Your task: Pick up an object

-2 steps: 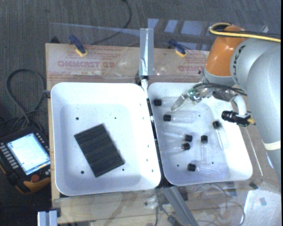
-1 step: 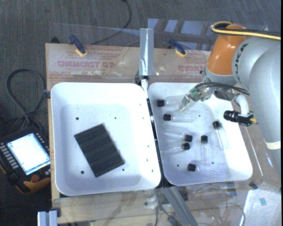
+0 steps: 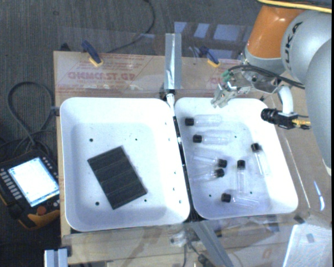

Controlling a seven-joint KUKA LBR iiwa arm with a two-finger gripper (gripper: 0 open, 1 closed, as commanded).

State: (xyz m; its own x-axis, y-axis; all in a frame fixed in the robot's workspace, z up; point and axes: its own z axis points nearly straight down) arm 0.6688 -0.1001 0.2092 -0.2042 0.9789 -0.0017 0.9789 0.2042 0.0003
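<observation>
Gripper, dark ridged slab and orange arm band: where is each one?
gripper (image 3: 225,95), camera view, between its fingertips.
dark ridged slab (image 3: 117,177), camera view, middle of its top.
orange band (image 3: 271,33), camera view, middle of its curved shell.

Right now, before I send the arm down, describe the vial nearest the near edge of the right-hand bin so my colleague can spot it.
Start at the right bin, the one scattered with clear vials. Follow its near wall to the lowest black cap; that cap belongs to the vial, lying flat with its clear body pointing right. Unlike the neighbour just above it, which lies lengthwise up the bin, this one lies crosswise.
</observation>
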